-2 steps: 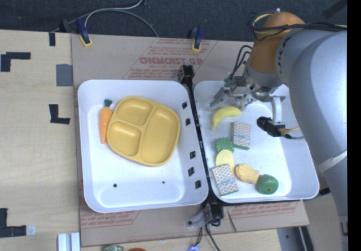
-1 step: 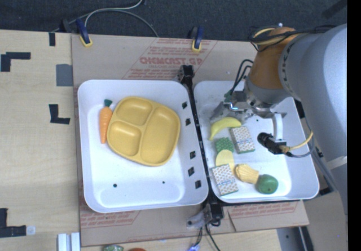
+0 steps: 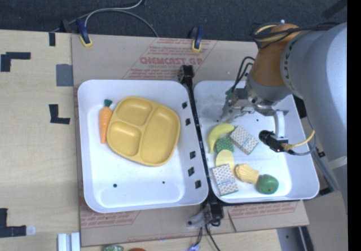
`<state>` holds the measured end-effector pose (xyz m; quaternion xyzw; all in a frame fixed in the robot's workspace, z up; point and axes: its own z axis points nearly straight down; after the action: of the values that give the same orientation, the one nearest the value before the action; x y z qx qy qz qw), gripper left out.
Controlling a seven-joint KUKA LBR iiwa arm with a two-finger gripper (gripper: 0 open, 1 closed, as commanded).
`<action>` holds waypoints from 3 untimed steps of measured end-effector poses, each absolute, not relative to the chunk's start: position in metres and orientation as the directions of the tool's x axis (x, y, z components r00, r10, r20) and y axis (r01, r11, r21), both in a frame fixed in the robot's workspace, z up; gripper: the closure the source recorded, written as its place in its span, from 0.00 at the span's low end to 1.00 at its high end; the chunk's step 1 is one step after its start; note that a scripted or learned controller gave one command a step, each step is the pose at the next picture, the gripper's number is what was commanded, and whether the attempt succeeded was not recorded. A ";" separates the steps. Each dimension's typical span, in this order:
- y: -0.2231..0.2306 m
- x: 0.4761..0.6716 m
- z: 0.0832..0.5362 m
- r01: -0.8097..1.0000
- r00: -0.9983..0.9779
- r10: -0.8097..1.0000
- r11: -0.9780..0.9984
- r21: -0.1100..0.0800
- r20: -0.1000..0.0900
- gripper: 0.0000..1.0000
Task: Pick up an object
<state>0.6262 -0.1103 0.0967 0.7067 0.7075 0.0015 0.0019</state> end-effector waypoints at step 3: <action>-0.094 0.607 0.096 1.000 -0.001 1.000 0.001 0.004 -0.002 1.00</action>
<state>0.6074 -0.0943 0.0960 0.7068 0.7074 0.0006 0.0022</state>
